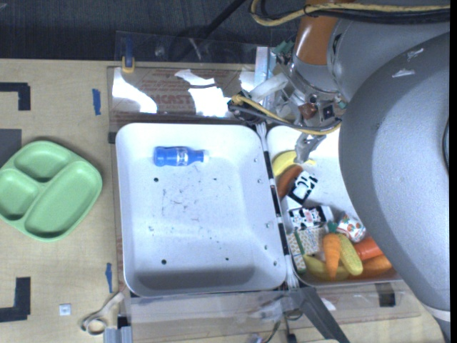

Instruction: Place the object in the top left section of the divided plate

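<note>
The grey arm [400,156] looms largest and nearest the camera, filling the right side of the view, with its orange band [335,6] near the top edge. Below the band, its wrist leads down to the gripper [305,146], which hangs over the upper end of the right bin [289,131]. Whether the gripper is open or closed cannot be told from this angle, and nothing is visibly caught in it.

The right bin is crowded with toy foods: a yellow banana-like piece [283,162] and a reddish sausage-like piece [288,181] just beneath the gripper, then a black and white box [305,186], a patterned carton [309,218], a carrot [332,252], a corn cob [348,257] and a red piece [371,252] toward the near end.

The left bin [200,277] holds a single blue bottle [178,156], lying on its side near the far left corner, well apart from the gripper.

The green divided plate [47,189] sits on the tabletop [57,91] at the far left, outside both bins, well apart from the gripper. All its sections look bare, including the top left one.

Judging from this, the task has barely started: no object is visibly picked up yet, and the pick, the carry across the left bin and the placing all appear to remain.
</note>
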Available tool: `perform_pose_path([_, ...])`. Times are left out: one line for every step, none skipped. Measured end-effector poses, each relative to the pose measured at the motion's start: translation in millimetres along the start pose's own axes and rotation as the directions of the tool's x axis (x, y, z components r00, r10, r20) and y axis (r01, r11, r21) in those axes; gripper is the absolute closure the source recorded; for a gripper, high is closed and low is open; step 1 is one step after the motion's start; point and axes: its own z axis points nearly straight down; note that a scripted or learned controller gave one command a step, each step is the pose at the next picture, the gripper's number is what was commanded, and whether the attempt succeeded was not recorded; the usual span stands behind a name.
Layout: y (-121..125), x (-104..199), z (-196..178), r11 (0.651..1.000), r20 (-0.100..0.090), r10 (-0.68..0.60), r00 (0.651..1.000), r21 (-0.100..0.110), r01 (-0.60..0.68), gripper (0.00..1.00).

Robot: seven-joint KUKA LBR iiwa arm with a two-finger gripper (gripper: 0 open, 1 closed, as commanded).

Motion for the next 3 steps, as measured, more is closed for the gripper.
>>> perform_pose_path([18,-46,-163,0.985,0.0,0.172,0.985,-0.001,-0.172,0.0])
perform_pose_path([-27,-100,-52,0.983,0.002,0.185,0.983,-0.001,-0.185,0.0])
perform_pose_path([32,-135,-135,0.99,0.004,0.138,0.99,-0.001,-0.138,0.0])
